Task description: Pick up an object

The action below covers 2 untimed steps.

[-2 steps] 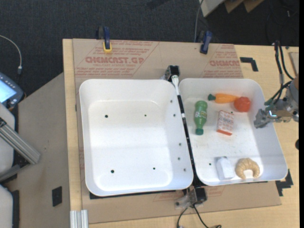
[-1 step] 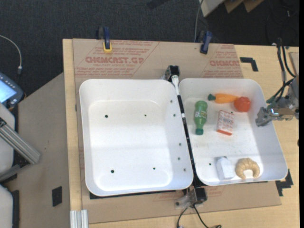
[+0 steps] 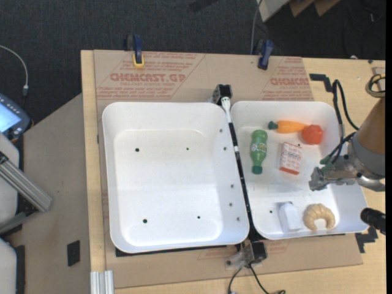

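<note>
In the right bin (image 3: 269, 216) on the tabletop (image 3: 177, 66), fixed overhead view: green bottle (image 3: 258, 151), carrot (image 3: 290, 126), red ball (image 3: 312, 134), small carton (image 3: 291, 158), croissant (image 3: 320, 216) and a pale small block (image 3: 288, 216) all lie loose on the floor of the bin, so nothing is lifted yet and the whole grasp is left to do. The pincer (image 3: 323, 180) sits low at the bin's right side, just beside the carton and above the croissant; whether it is open or closed I cannot tell, and nothing shows between it. Likely targets: bottle lies flat with its long axis running near-to-far and its cap toward the near side, and the carton's long axis runs near-to-far too, slightly tilted.
</note>
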Available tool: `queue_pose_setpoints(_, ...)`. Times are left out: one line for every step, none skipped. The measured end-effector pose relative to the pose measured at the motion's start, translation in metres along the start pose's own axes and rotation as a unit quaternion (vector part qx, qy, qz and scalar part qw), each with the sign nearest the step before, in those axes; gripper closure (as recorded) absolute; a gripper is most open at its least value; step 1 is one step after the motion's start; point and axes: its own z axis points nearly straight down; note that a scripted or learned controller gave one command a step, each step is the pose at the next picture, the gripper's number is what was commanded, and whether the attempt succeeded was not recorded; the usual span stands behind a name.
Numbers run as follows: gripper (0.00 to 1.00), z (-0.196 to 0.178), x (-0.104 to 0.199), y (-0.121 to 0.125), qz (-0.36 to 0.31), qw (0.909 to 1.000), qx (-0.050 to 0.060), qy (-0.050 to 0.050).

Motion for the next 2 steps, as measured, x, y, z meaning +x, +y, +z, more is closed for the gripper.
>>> queue_pose_setpoints(1.0,0.0565,0.0699,0.0115,-0.003,1.0,0.0,0.001)
queue_pose_setpoints(0.0,0.053,0.0646,0.0121,0.0,1.0,-0.003,-0.002)
